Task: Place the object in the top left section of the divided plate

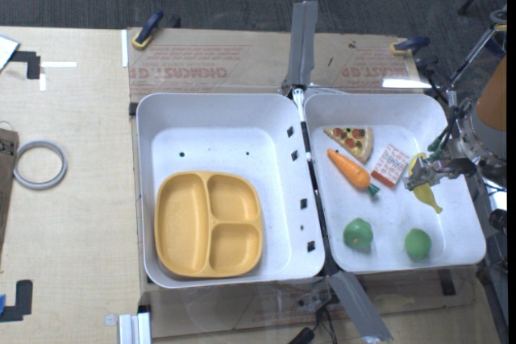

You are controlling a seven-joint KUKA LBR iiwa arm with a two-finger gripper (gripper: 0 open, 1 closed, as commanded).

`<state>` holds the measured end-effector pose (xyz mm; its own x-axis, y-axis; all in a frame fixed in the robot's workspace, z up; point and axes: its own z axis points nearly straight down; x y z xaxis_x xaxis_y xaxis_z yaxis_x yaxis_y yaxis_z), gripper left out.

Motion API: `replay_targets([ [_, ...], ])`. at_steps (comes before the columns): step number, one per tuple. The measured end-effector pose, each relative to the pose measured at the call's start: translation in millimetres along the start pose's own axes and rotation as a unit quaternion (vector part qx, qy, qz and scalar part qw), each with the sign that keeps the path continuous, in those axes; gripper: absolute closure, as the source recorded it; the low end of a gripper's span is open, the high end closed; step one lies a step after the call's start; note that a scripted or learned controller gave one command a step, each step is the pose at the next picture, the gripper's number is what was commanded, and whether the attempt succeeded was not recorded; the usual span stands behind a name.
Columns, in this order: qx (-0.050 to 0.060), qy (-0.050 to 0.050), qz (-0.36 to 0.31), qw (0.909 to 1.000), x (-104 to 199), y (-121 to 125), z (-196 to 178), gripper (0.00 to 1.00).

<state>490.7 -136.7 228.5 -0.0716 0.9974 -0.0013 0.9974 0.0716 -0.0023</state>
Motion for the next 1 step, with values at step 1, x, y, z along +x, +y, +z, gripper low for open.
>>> replay_targets([
  [1,0.001,0.001,0.141,0.9901,101.6,5.1,38.1,1.0],
])
